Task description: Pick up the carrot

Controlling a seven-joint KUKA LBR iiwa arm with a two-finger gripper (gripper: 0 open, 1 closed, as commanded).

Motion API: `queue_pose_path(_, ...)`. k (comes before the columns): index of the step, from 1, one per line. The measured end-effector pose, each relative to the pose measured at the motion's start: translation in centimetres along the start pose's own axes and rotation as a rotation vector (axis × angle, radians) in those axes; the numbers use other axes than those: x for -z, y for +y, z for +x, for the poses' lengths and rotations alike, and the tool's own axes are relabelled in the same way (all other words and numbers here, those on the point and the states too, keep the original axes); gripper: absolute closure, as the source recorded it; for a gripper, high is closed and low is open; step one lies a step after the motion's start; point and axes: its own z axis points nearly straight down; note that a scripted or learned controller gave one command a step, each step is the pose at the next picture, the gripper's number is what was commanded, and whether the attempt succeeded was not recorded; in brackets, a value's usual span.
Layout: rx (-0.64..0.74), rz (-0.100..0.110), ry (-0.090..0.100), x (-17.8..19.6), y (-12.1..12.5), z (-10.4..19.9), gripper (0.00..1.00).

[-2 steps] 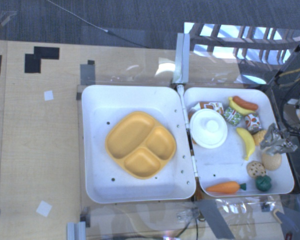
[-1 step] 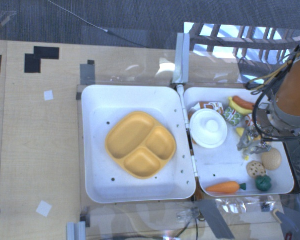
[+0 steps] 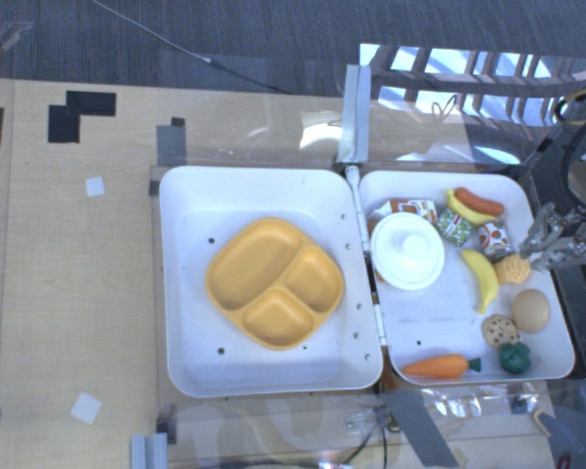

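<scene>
The carrot, orange with a small green top pointing right, lies flat along the front edge of the right bin. My gripper, a grey metal piece, hovers over that bin's right rim, well behind and to the right of the carrot. A banana, a cookie and a tan egg-shaped piece lie between it and the carrot. Nothing is seen held in it.
Close to the carrot are a dark green broccoli, a cookie and a tan egg-shaped piece. A banana, a white round lid and a hot dog lie farther back. A yellow divided plate sits in the left bin.
</scene>
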Motion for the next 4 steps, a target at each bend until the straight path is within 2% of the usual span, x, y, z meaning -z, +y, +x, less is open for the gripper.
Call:
queue_pose_path(1, 0.319, -0.018, 0.009, -14.3, 4.9, -1.7, 1.00)
queue_pose_path(2, 0.334, -0.002, -0.002, 1.2, 9.2, -3.4, 1.00)
queue_pose_path(3, 0.426, -0.008, 0.001, 4.2, 6.6, -2.3, 1.00)
queue_pose_path(4, 0.443, -0.012, 0.004, 2.2, 1.2, -2.3, 1.00)
